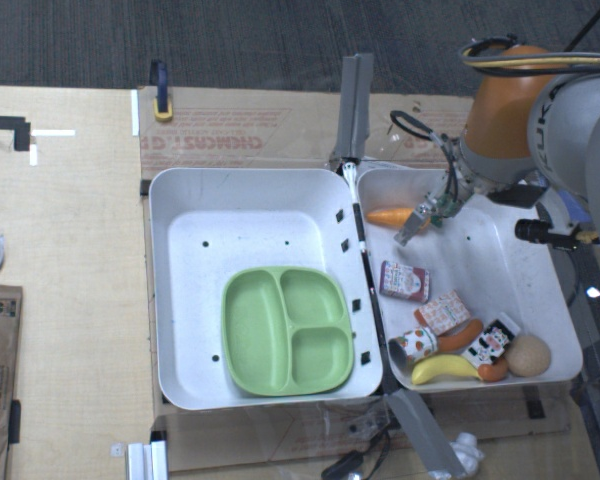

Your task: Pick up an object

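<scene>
The orange plastic carrot (389,216) lies near the far left corner of the right white bin (525,268), its thick end pointing toward the divider between the bins. My gripper (417,224) hangs just beside its right tip, low over the bin floor, and whether it pinches the carrot or merely touches it I cannot tell from this angle. Toward the middle of the same bin sits a small red and white carton (404,281), and past it, along the near edge, a cluster: a striped snack box (441,312), a red sausage (458,336), a small printed can (413,344), a yellow banana (447,369), a black and white carton (492,340) and a beige round potato (528,355). The left white bin (180,268) holds a green divided plate (288,330) near its near right corner
</scene>
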